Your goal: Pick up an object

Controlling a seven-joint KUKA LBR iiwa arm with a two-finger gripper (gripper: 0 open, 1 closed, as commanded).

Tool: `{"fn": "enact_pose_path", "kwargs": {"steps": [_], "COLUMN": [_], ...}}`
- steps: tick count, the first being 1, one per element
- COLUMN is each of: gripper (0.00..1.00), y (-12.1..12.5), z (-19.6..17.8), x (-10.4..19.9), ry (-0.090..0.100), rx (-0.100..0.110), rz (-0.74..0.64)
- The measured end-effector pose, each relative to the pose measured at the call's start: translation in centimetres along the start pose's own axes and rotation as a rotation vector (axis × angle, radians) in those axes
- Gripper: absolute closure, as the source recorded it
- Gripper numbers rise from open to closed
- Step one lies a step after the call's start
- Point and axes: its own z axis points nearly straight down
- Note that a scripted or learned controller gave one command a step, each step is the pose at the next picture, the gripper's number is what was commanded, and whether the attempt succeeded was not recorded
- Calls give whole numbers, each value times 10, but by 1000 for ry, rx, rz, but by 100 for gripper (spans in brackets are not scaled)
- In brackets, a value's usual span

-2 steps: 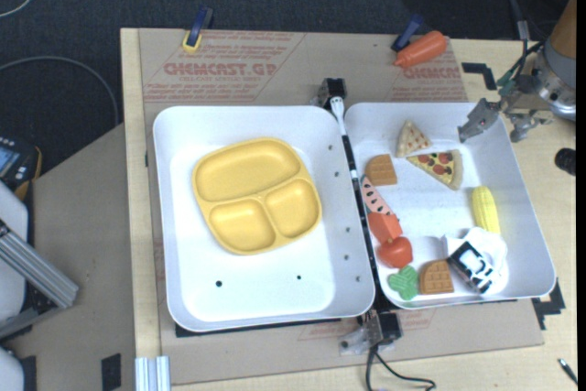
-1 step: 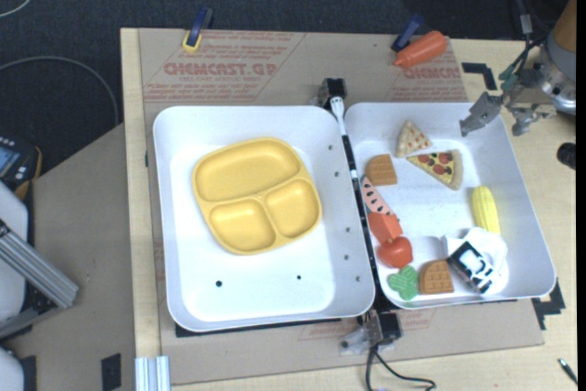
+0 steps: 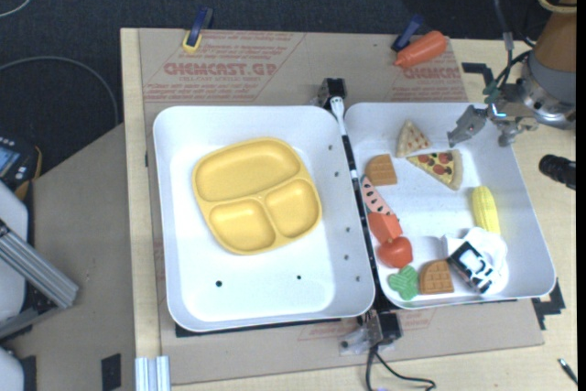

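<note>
The right bin (image 3: 526, 197) holds several toy foods. Among them are a pizza slice (image 3: 438, 166), a tan wedge (image 3: 412, 139), a brown toast piece (image 3: 381, 169), a yellow corn cob (image 3: 484, 208), a red tomato-like piece (image 3: 395, 249) and a white and black object (image 3: 476, 259). My gripper (image 3: 487, 131) hangs over the bin's far right corner, just right of the pizza slice. It is open, its two fingers spread, and nothing is between them.
A yellow divided plate (image 3: 256, 194) lies in the left bin (image 3: 183, 288). An orange carrot toy (image 3: 421, 48) rests on the bench behind the right bin. A yellow and blue clamp (image 3: 194, 32) sits at the back left. A green piece (image 3: 403, 282) and a waffle (image 3: 437, 276) lie near the right bin's front edge.
</note>
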Motion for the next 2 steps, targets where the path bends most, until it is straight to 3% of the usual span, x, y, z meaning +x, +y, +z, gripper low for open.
{"fn": "enact_pose_path", "kwargs": {"steps": [2], "gripper": [0], "y": [-6], "z": [94], "x": [11], "ry": [0], "rx": [0], "rz": [0]}}
